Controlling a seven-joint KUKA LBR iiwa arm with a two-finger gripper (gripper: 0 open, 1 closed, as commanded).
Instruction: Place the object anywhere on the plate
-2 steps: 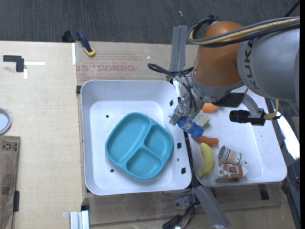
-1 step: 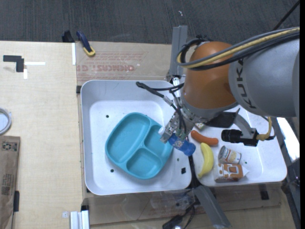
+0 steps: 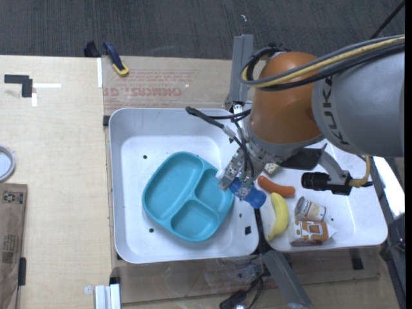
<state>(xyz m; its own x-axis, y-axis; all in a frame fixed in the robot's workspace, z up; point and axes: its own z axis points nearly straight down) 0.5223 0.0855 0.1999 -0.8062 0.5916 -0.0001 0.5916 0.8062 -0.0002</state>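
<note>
Looming closest to the lens was the grey arm (image 3: 360, 102) with its orange band, reaching in and hiding much of the right-hand bin (image 3: 370, 234). Beneath the wrist sat the left-hand bin (image 3: 122, 192), and in it the blue plate (image 3: 183, 198), a three-compartment tray tilted on the bin floor, lying just to the camera's left of the jaws and below them in the picture. And there was the gripper (image 3: 235, 177), low at the plate's right rim, right by the wall between the two bins! A small blue object (image 3: 250, 195) sat right up against the fingertips, on their right-hand side, looking to overlap the plate's edge and the divider — but whether the fingers actually pinched it, or how wide they stood, could not be told from this angle. Well to the right of the jaws, in the other bin, lay a banana (image 3: 279, 216), an orange carrot-like piece (image 3: 277, 187) above it, a small can (image 3: 309, 209) and a flat packet (image 3: 310, 233). By my reading, the job was close but not finished: the object was at the plate's brink, not clearly resting in any compartment, so a short carry over the rim and a release seemed left to do.
</note>
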